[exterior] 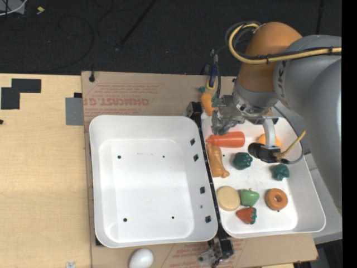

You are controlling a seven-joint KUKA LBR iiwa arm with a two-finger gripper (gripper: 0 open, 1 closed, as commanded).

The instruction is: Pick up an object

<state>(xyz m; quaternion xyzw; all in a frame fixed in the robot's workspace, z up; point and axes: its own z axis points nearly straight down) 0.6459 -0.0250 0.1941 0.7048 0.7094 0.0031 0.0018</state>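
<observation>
My gripper (222, 125) hangs over the far left corner of the right bin (309, 216), its tip just above a red-orange carrot-shaped toy (227, 140) that lies across the bin floor. The arm's body covers the back of this bin. Just below the carrot a tan elongated toy (216, 162) lies along the bin's left wall. I see nothing held in the gripper.
The right bin also holds a dark green piece (242, 161), a teal piece (280, 172), a beige round (227, 197), a green pepper (249, 196), a red piece (246, 215), a donut (276, 199) and an orange piece (269, 140). The left bin (97, 166) adjoins. A white egg (140, 258) lies outside.
</observation>
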